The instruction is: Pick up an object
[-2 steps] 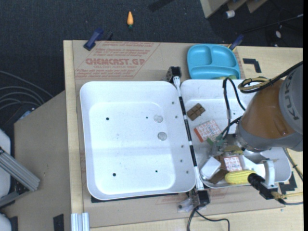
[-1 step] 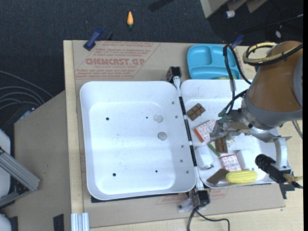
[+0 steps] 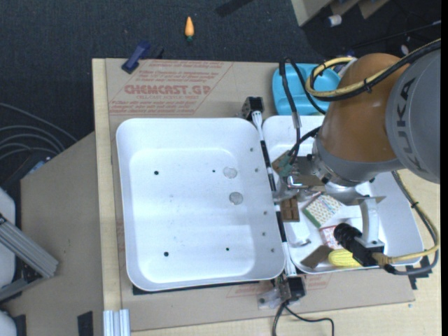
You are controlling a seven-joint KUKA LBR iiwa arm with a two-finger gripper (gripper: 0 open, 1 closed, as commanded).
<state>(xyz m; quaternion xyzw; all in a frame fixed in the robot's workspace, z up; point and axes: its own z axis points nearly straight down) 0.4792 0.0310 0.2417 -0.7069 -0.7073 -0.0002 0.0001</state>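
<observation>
My gripper [image 3: 289, 181] is low over the left side of the right bin [image 3: 413, 219], close to the wall it shares with the left bin. The big grey and orange wrist hides most of that bin. Just below the gripper lies a small brown piece [image 3: 290, 213]. To its right is a patterned card [image 3: 323, 208] with green and red print. At the bin's front edge are a yellow object [image 3: 343, 259] and a tan flat piece [image 3: 314, 257]. Nothing shows as gripped.
The left bin [image 3: 133, 187] is a shallow white tray with two small round marks on its floor. A light blue container [image 3: 299, 93] stands behind the right bin. Beyond the bench, a blue item [image 3: 136, 57] and an orange item [image 3: 189, 26] lie on the dark floor.
</observation>
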